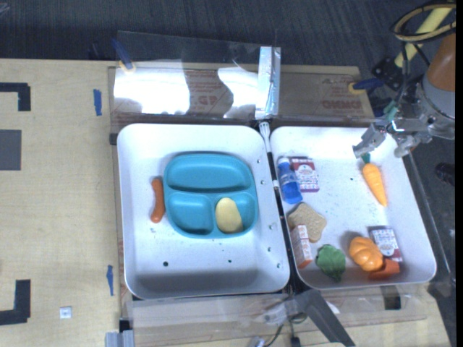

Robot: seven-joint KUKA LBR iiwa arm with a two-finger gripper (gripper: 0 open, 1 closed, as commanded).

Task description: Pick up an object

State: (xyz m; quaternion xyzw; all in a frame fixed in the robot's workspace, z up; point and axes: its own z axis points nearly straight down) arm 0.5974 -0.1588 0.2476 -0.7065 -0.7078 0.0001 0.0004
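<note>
My gripper (385,143) hangs over the far right corner of the right bin (340,147), its two fingers spread open with nothing between them. A toy carrot (375,182) lies just below the fingertips, apart from them. Further along the right bin lie a blue bottle (289,183), a red-and-white packet (307,175), a slice of bread (307,219), a small wrapped bar (303,246), green broccoli (332,260), an orange croissant-like toy (365,252) and a dark packet (383,241).
The left bin (137,251) holds a blue divided tray (177,179) with a yellow potato-like item (228,215) in its lower right compartment, and an orange sausage (157,198) beside the tray. A clear plastic sheet (195,85) stands behind the bins.
</note>
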